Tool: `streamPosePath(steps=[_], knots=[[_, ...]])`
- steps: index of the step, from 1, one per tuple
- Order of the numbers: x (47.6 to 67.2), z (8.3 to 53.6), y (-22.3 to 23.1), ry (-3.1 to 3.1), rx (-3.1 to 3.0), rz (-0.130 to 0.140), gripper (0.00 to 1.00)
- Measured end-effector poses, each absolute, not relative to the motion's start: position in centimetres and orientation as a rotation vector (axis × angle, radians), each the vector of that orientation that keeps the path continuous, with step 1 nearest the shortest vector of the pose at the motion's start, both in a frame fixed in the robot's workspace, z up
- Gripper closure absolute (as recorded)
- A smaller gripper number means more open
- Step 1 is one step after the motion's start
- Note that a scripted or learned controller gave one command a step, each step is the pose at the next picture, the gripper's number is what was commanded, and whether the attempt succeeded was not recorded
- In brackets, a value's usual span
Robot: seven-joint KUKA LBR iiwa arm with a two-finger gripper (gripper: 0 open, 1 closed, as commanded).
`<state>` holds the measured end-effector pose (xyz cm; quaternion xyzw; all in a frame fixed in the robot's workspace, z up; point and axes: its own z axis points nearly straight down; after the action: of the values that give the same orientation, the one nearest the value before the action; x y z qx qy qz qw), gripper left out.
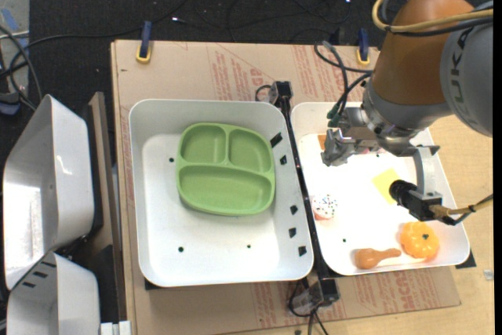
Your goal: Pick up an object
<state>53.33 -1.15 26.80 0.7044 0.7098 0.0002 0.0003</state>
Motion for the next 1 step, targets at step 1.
streamPosePath(steps=[1], knots=[[54.71,25.84,3.56,2.229,2.213,0.001,1.00]])
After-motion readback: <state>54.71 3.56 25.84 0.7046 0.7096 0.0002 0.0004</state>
